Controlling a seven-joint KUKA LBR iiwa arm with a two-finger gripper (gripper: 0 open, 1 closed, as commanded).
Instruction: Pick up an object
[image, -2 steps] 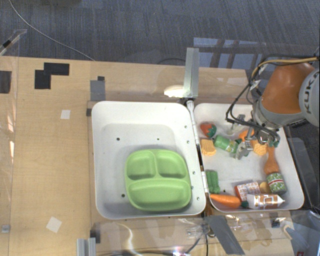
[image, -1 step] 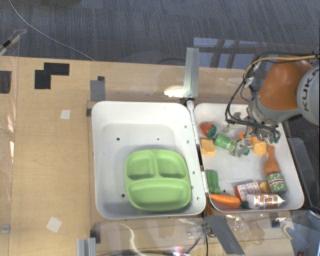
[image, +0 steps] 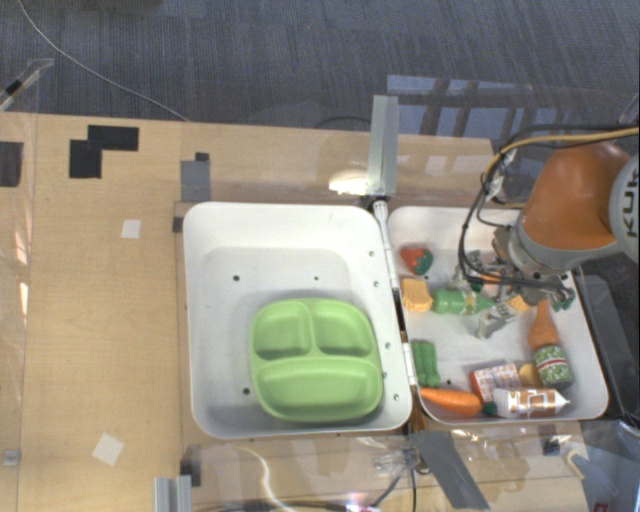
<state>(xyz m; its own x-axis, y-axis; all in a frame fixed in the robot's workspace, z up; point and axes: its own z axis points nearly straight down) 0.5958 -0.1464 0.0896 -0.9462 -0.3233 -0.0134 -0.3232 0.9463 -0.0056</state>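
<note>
I'm hovering the gripper (image: 497, 318) low in the right bin (image: 592, 400); I cannot tell its state. Just beside it, on the side away from the arm, a green bottle (image: 452, 300) is lying, long axis pointing at the gripper. I'm counting two carrots, one bottle, one green plate (image: 316, 360).

Little can be read here — the arm (image: 625, 205) bears part of a dark letter at the picture's right edge, seemingly a "K"; the labels on the small cans (image: 497, 379) and bottle (image: 551, 362) are too blurred to make out.
</note>
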